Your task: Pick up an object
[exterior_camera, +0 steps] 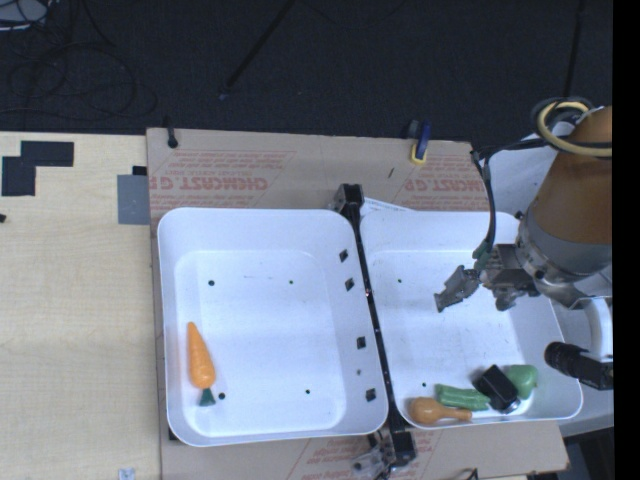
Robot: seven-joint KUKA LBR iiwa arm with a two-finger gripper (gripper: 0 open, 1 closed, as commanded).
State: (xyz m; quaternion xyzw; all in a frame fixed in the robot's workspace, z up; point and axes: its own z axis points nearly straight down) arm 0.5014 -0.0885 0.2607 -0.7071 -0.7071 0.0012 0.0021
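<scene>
Over right bin [420,268], gripper [462,290] hangs mid-air, claw state unclear; toys [475,396] clustered near corner, carrot [200,358] left.

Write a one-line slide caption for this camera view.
Grey arm's gripper hovers over the right white bin; orange toy carrot lies in the left white bin.

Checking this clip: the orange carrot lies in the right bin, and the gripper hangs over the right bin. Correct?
Not quite. The camera view shows the orange carrot in the left bin, near its front-left corner. The gripper does hang over the right bin.
</scene>
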